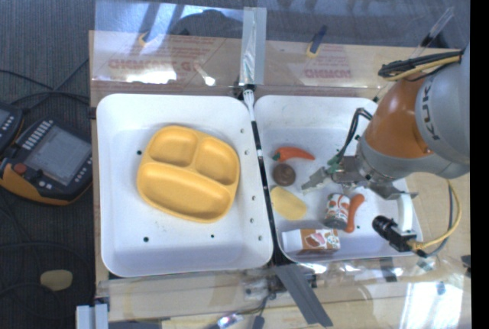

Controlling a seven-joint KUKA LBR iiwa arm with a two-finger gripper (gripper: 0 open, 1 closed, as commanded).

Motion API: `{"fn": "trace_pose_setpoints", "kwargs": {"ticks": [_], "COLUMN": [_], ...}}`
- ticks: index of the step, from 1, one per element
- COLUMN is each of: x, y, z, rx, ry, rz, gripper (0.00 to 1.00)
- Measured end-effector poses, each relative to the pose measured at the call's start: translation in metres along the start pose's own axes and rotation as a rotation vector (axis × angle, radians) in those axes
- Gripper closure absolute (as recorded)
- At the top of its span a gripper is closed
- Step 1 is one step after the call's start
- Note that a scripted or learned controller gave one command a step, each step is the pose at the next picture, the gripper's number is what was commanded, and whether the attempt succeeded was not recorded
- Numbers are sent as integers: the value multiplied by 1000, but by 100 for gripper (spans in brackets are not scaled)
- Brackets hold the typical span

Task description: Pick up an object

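I see the gripper [319, 179] low in the right bin [321, 115], its thin metal fingers spread wide with nothing between them. Just left lies a round brown disc [284, 175]; a slim orange carrot [295, 154] sits beyond. The left bin [114, 243] bears a glossy yellow sectioned plate [188, 172].

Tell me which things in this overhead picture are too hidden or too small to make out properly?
- Hand, camera view: too small and dark to tell whether it is open or shut.
- Small can, camera view: label too small to read.
- Box by the right bin's near wall: print too small to read.
- Arm: cut off by the picture's right side.
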State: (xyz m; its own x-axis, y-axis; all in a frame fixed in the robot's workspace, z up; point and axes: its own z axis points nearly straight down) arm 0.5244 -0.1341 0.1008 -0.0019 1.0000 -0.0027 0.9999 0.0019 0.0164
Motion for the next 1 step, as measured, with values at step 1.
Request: {"fn": "trace_pose_setpoints", "kwargs": {"ticks": [1], "x": [-49], "y": [-36], "z": [9], "rx": [1], "ry": [-2], "rz": [1], "gripper": [0]}}
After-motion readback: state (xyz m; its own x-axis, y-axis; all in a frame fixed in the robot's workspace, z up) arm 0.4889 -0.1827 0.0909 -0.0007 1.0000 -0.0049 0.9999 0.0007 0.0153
